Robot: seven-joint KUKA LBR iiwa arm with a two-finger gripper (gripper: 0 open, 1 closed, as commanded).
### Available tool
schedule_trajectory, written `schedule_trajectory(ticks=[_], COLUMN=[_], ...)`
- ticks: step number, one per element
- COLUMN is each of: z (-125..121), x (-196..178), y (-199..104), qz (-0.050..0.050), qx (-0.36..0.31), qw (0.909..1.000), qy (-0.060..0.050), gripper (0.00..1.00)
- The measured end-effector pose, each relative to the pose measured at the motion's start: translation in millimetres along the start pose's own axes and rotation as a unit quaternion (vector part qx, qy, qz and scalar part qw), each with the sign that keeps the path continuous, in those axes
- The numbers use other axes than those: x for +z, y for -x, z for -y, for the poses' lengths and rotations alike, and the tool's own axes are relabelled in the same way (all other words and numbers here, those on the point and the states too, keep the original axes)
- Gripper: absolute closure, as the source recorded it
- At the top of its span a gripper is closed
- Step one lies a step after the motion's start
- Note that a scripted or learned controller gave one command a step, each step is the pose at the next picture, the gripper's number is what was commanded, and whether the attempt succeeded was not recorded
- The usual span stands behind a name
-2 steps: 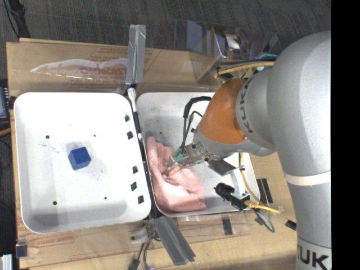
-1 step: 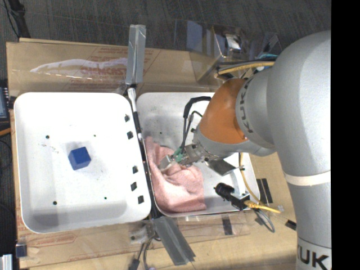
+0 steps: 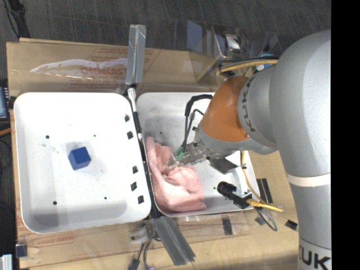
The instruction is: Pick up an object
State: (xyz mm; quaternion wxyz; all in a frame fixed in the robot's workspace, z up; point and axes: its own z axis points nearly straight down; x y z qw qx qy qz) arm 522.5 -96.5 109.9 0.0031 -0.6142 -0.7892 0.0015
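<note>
Down on the pink cloth point(image 3: 174, 180) sits my gripper point(image 3: 181, 157), grip too hidden to tell, and soft cloth could slip away.

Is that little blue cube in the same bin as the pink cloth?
No: the blue cube sits alone in the left bin, while the pink cloth lies in the right bin.

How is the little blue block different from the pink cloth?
The blue block is small, hard-edged and boxy; the pink cloth is much bigger, soft and crumpled. The block sits alone in the left bin; the cloth lies in the right bin, right under the arm's end effector. Both rest on a white bin floor.
</note>
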Motion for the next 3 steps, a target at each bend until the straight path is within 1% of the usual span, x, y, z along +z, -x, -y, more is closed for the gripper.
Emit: schedule_trajectory(ticks=[1,2,3], z=[0,-1,-1], x=[0,19,10], y=[0,3,2], qz=[0.0,0.0,-0.001], qx=[0.0,-0.019,-0.021], qw=[1.0,0.9998,0.9998], qy=[0.0,0.001,0.0], gripper=[0.0,0.0,1.0])
